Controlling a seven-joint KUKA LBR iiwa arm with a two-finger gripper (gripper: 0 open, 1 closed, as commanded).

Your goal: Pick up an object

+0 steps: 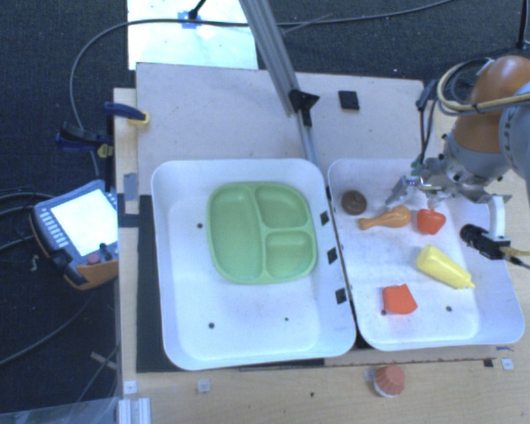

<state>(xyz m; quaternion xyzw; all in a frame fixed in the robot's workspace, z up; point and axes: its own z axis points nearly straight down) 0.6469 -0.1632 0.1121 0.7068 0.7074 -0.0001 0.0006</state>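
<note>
So the bench point(221, 113) has the two white bins side by side. The left bin point(185, 325) is holding a green divided plate point(261, 231), three compartments, sitting a bit toward the upper middle of the bin. The right bin point(495, 321) has all the small stuff in it.

The arm point(499, 104) comes in from the right, orange band up top, and its gripper point(417, 186) hangs over the upper part of the right bin. Honestly can't tell how the fingers stand, it's too small and cluttered there, and I don't see anything between them.

Stuff in the right bin, biggest first: a yellow cone-ish piece point(443, 267) lower right of the gripper, well apart from it. An orange block point(399, 299) toward the front of the bin, farthest from the gripper. A tan drumstick-shaped thing point(385, 220) lying just below the gripper, closest of the lot. A red piece point(430, 222) right beside the drumstick's fat end, also just under the gripper. A small brown round thing point(353, 202) to the gripper's left, near the bin's left wall.

There's also a little round orange thing point(389, 380) on the bench outside the bins, at the front edge.
</note>
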